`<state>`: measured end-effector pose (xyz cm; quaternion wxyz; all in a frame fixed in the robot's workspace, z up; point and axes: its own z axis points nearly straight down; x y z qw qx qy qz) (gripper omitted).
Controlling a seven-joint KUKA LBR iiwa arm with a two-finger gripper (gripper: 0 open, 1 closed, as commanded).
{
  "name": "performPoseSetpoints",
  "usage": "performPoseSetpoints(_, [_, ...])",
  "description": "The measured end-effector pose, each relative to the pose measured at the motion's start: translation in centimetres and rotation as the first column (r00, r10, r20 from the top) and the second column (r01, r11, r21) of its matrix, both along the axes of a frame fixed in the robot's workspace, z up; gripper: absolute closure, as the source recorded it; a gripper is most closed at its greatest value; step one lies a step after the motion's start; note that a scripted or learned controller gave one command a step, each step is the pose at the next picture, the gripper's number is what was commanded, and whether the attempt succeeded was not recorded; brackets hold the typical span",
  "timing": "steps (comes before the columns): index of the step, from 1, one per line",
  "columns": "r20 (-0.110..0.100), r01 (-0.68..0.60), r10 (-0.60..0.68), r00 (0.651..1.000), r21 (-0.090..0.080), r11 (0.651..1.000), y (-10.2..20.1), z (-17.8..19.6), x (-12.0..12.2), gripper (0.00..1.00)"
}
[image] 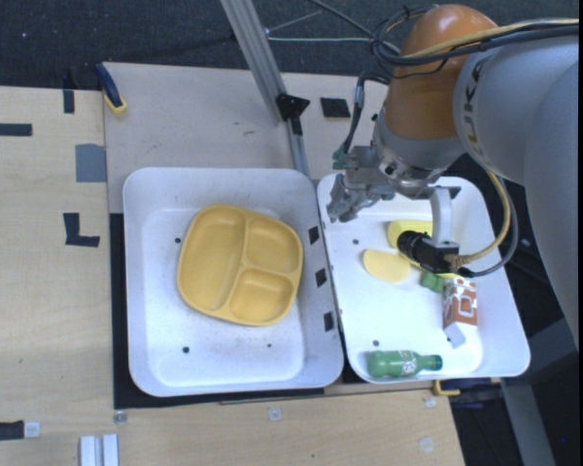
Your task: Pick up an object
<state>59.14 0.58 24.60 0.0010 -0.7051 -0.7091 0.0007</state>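
Note:
My gripper (347, 205) hangs over the far left corner of the right bin (505, 357), with nothing seen between its fingers. In that bin lie a pale yellow oval piece (386, 265), a yellow object (409, 230) partly behind a black cable fitting, a green bottle (401, 363) on its side near the front edge, and a red-and-white packet (461, 307) with a small green item (432, 281) by it. The left bin (146, 357) holds a yellow divided plate (240, 263).
The grey arm with its orange band (437, 66) covers the far right of the bench. A slanted metal post (262, 56) rises behind the bins. A blue-and-yellow clamp (110, 89) sits at the bench's far left corner.

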Motion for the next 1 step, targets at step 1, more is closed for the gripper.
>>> performPoseSetpoints(1, [0.0, 0.0, 0.0, 1.0, 0.0, 1.0, 5.14, 0.14, -1.31, 1.0])
